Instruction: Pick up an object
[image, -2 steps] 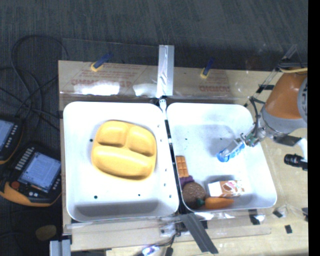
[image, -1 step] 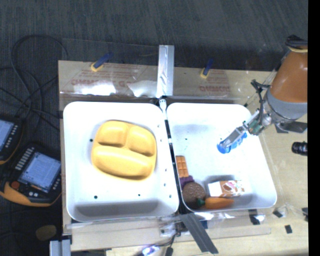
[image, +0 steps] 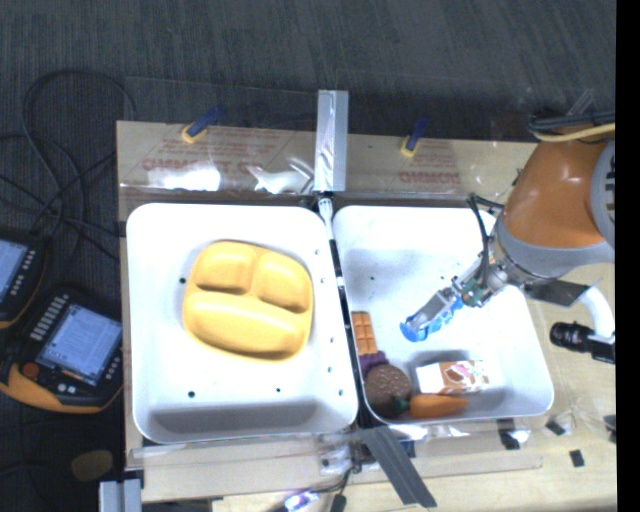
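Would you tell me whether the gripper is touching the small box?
Apart: in the camera view, bare white bin floor lies between the gripper and the small box.

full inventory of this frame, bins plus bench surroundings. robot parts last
white bins: 2, white, side by side on bench
divided tray: 1, yellow, middle of left bin
wafer block: 1, orange-brown, right bin, against its left wall
round cookie-like disc: 1, dark brown, right bin, near-left corner
carrot-like piece: 1, orange, right bin, near wall
small carton: 1, white with red print, right bin, beside the disc
handheld controllers: 2, dark with screens, left of bench
clips: 2, yellow-blue, far bench edge
arm: 1, grey and orange, from right
pincer: 1, blue-tipped, over right bin
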